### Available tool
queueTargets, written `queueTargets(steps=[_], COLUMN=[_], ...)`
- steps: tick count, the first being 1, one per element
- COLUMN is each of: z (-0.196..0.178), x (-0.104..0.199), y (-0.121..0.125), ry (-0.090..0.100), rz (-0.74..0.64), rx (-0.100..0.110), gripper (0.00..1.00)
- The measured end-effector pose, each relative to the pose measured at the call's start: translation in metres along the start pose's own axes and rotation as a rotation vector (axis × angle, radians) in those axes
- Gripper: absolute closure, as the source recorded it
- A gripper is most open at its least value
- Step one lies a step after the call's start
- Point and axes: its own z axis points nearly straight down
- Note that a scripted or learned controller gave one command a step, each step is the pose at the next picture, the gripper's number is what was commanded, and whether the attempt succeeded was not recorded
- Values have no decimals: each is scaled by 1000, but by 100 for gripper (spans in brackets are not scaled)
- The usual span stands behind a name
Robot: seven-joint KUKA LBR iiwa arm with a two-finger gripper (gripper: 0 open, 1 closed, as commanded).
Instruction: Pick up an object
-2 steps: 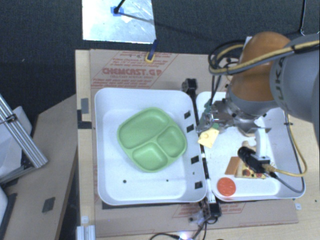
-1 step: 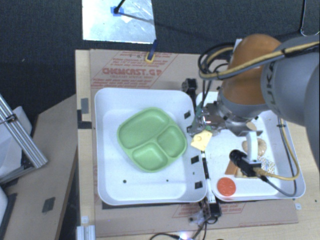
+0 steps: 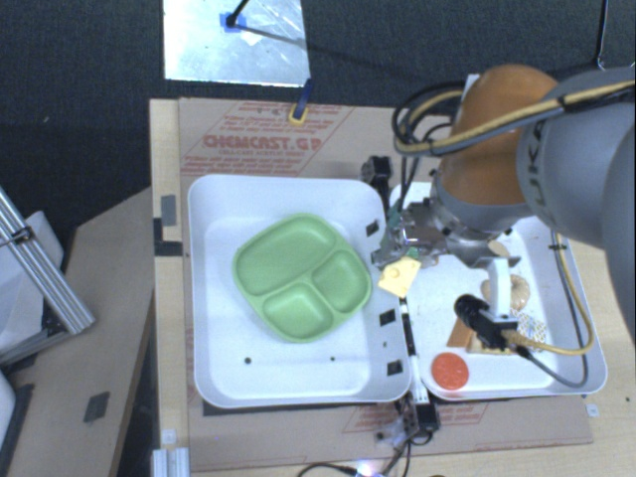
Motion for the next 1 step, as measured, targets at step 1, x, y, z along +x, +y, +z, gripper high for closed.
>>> queueTargets(steps=[1], z=[19], x=[-6], y=[-1], ry=[-2], rz=[5], rx=[2], gripper=[100])
